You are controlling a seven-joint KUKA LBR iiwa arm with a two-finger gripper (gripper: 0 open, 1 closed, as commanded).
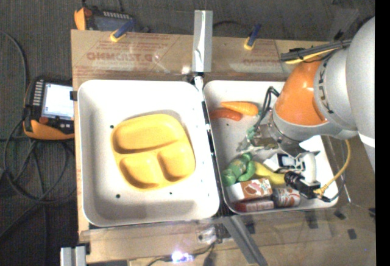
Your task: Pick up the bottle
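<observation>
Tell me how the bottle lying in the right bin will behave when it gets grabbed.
The bottle lies on its side at the near wall of the right bin, so it may roll if nudged. Its surface looks glossy, hence probably slippery. A carton and banana press close beside it and will likely shift as the hand comes down.

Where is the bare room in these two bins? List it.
Left bin: a bare white margin rings the yellow tray, widest along the left wall and front edge. Right bin: a small bare strip lies between the carrot and the green toy. Its front is crowded: banana, carton, bottle.
</observation>
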